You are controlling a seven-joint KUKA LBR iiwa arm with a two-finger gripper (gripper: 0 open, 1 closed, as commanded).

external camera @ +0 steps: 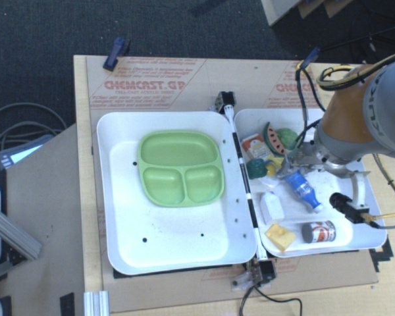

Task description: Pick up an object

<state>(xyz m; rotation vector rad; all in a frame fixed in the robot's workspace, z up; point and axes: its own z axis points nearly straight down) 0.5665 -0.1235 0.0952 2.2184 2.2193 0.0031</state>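
- We see two white bins side by side on the bench: the left bin (118, 242) holds a green divided plate (182, 167), set toward its far half.
- The right bin (368, 239) is crowded: a blue bottle (303, 190) lying aslant near the middle, a small can (318, 231) with a red label on its side near the front edge, a yellow wedge (280, 236) at the front left.
- Also there: a watermelon slice (272, 139) and a green item (288, 137) at the far end, a teal piece (256, 168), a white block (272, 207).
- The arm (362, 120) comes in from the right; its gripper (296, 160) sits low in the right bin, just above the blue bottle's upper end.
- We cannot tell whether the pincer is apart or together; nothing visibly sits between its tips.
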